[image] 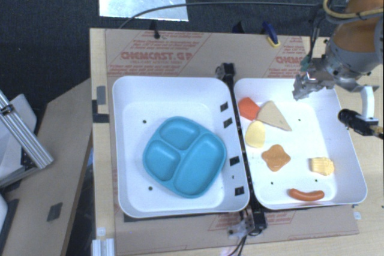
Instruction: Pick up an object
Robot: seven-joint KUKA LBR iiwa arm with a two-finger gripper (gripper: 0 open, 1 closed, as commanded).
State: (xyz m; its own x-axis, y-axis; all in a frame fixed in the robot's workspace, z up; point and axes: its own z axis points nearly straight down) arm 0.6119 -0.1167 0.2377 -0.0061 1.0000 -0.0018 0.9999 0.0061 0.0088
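The right bin [348,147] holds several toy foods: a red-orange piece [248,108], a tan wedge [273,116], a pale yellow piece [255,133], an orange cookie shape [275,157], a yellow ridged chip [321,165] and a red sausage [306,193]. My gripper [301,89] hangs over the bin's far edge, up and to the right of the tan wedge, apart from every item. Nothing shows in its grasp.
The left bin [135,99] carries a blue divided plate [184,156]. Black clips line the seam between the bins [235,129]. A black fitting on the arm [357,120] juts over the right bin's right rim.
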